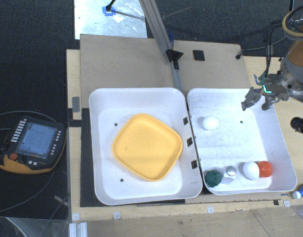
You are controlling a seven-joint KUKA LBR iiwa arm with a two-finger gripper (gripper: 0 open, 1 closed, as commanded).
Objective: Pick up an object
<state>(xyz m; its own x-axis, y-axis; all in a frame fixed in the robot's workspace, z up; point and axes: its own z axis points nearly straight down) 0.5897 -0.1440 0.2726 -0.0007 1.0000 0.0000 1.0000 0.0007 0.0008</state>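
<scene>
Lying in the right bin [277, 132], a white ball [209, 123] looks small and round; gripper [258, 100] jaws spread, nothing between, over the tan bench [126, 63].

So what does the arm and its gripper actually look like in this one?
The arm is grey with an orange band above the wrist, and dark cables loop beside it. The gripper is dark grey metal, ending in two short dark fingers, with a small green-lit spot near its base.
</scene>
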